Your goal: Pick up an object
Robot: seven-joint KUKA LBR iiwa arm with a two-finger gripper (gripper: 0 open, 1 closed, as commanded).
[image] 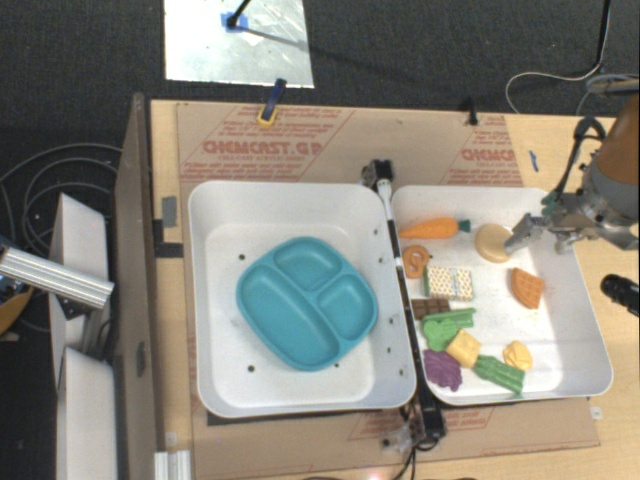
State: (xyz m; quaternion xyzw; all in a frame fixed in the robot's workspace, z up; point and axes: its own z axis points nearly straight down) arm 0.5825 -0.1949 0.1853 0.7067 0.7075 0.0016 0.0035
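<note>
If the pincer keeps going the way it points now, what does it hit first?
Most likely the round tan piece: the pincer points left at it from the right bin's upper right. The orange carrot lies beyond. Height above the bin is unclear from this view.

Two white bins (pixel 300 203) are sitting side by side: one teal tray (pixel 306 302) lying in the left, roughly ten toy foods (pixel 466 318) in the right.

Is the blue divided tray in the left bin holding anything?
Empty: the blue tray shows three bare compartments; the toy food lies in the right bin.
</note>
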